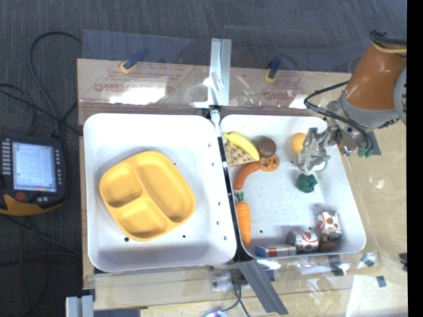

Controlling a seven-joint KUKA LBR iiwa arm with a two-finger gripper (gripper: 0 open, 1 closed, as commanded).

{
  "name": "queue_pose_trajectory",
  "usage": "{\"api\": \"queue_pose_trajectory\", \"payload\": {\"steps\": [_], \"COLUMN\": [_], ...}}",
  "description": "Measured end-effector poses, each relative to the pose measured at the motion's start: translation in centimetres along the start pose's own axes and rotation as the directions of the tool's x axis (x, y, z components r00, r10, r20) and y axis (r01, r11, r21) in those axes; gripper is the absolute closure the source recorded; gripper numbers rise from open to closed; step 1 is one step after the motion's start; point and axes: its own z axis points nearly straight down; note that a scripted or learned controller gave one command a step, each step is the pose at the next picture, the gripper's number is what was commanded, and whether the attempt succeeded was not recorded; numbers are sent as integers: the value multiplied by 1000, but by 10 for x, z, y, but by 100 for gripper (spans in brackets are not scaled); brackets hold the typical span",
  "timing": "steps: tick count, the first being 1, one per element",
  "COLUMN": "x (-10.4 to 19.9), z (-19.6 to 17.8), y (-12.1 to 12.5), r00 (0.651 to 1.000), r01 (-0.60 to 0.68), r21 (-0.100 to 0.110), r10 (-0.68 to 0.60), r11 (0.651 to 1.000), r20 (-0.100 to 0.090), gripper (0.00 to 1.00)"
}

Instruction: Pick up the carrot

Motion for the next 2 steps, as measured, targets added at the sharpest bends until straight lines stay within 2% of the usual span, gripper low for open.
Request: {"api": "queue_pose_trajectory", "payload": {"steps": [1,2], "x": [0,16], "z": [-136,-211], "y": [-4,2], "r00": [982,992], "r01": [-187,-123], "r21": [8,9], "r10": [187,123], "r11": [982,992], "r20": [10,8], "gripper": [100,100]}}
